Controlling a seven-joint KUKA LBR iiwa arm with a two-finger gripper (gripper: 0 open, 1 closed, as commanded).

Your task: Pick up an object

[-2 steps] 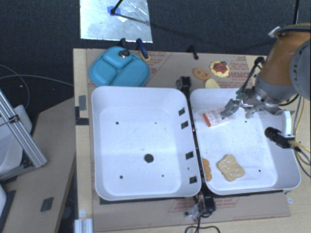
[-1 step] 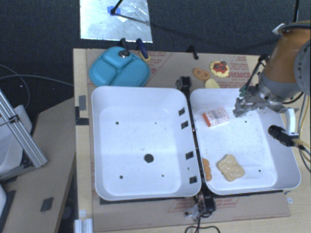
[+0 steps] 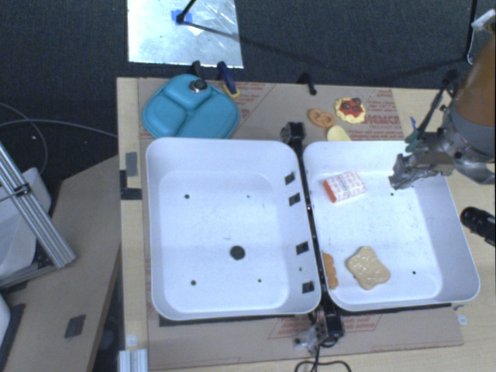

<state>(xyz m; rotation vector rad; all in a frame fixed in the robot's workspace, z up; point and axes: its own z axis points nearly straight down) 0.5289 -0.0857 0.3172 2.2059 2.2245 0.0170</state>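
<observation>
Your right bin (image 3: 434, 231): red-white packet (image 3: 343, 186), tan cracker (image 3: 367, 267), small biscuit (image 3: 330, 270). Gripper (image 3: 403, 175) over upper right bin area, nothing gripped; open or closed, cannot tell.

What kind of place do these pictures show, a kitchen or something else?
Probably a robot lab test bench, not a kitchen: two white bins sit side by side, a grey arm's gripper reaches over toy-like food such as a small red box.

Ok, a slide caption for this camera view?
Gripper hovers over right bin beside red-and-white packet; cracker lies nearer the front.
</observation>
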